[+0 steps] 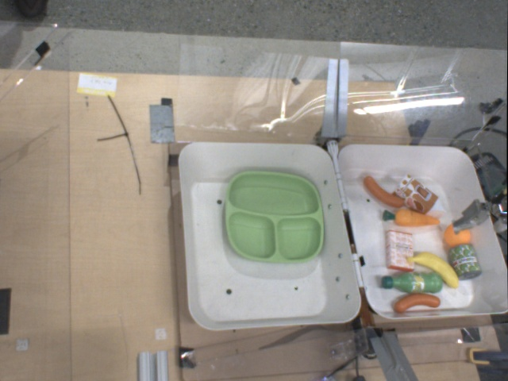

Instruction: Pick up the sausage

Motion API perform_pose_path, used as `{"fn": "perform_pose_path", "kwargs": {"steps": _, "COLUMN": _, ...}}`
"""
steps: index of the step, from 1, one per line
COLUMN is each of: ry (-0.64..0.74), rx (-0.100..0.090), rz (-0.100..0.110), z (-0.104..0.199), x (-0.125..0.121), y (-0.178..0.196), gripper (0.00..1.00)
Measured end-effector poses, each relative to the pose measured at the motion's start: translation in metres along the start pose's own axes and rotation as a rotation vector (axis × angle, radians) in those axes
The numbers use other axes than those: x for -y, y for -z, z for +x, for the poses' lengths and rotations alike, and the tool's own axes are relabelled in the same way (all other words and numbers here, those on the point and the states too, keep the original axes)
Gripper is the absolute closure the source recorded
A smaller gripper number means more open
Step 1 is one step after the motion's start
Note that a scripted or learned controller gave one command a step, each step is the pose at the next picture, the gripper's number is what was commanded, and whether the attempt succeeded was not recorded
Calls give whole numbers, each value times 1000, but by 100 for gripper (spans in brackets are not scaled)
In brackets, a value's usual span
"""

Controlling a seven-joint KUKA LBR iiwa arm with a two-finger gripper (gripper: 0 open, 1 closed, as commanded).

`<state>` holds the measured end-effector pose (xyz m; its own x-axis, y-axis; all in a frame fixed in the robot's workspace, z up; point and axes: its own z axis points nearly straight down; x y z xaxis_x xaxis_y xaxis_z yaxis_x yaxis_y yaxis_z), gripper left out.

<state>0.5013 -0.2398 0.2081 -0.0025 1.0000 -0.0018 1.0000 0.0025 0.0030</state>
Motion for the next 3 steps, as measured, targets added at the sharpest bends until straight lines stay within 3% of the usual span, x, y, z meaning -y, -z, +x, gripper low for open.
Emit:
{"fn": "perform_pose_path", "kwargs": {"steps": 1, "ry": -97, "rx": 0, "rz": -1, "z": 50, "x": 43, "y": -38, "gripper": 0}}
{"fn": "perform_pose_path", "kwargs": {"steps": 2, "ry": -418, "rx": 1, "rz": -1, "z": 8, "x": 43, "y": -6, "gripper": 0}}
{"fn": "perform_pose_path", "kwargs": {"steps": 3, "ry": -675, "rx": 0, "rz": 0, "z": 51, "x": -19, "y": 3, "gripper": 0}}
